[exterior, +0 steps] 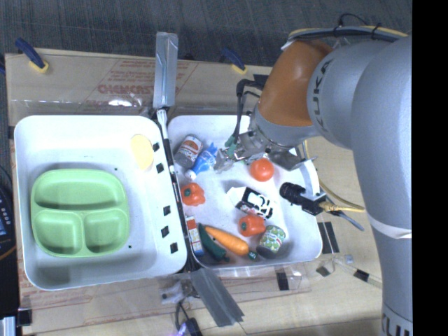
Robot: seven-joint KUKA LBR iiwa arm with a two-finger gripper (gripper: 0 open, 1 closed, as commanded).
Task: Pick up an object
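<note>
The pincer (234, 154) hangs in the right bin (308, 247), just beside the blue bottle (204, 161); its grip state I cannot tell

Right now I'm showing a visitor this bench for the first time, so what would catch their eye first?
The big grey arm with its orange band dominates the right side, reaching down over the right bin. That bin holds a bright clutter: a carrot, a red tomato, a small can. In the left bin lies a green divided tray, with a yellow piece near it.
</note>
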